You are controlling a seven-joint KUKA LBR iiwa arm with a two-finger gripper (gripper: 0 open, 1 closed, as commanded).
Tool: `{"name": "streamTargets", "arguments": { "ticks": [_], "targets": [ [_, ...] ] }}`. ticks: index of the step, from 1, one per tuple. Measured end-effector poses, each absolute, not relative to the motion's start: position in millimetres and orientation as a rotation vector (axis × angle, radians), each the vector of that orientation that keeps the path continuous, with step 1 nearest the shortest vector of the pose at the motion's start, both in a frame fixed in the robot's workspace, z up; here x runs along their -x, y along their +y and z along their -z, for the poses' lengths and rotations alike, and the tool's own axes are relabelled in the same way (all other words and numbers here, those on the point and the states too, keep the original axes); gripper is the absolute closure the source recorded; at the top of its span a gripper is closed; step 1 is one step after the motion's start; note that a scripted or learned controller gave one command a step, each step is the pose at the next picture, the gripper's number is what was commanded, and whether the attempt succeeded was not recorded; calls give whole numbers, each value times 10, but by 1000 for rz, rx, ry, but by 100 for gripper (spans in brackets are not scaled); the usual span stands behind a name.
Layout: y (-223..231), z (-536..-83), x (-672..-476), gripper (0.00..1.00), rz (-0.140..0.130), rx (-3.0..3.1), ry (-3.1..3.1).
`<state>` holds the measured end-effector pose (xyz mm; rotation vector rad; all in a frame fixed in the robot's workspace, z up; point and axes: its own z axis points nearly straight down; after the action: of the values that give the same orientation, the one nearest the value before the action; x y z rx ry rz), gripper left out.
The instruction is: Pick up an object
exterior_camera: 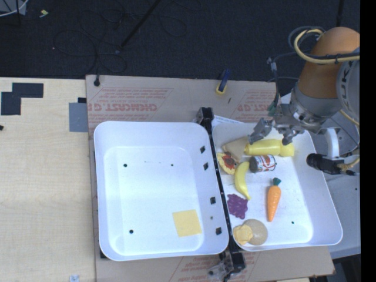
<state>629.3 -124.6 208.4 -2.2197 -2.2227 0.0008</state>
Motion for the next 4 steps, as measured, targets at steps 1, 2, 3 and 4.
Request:
{"name": "streamTargets", "arguments": {
  "ticks": [1, 2, 3, 4],
  "targets": [
    [-995, -1200, -6226, 0, 2, 2225, -2223],
    [-876, -920, -6463, 0, 3, 2221, -2225],
    [-1011, -946, -6252, 0, 15, 2225, -2227],
    [-1004, -885, -6449, 0, 1, 2220, -2223]
  ]
}}
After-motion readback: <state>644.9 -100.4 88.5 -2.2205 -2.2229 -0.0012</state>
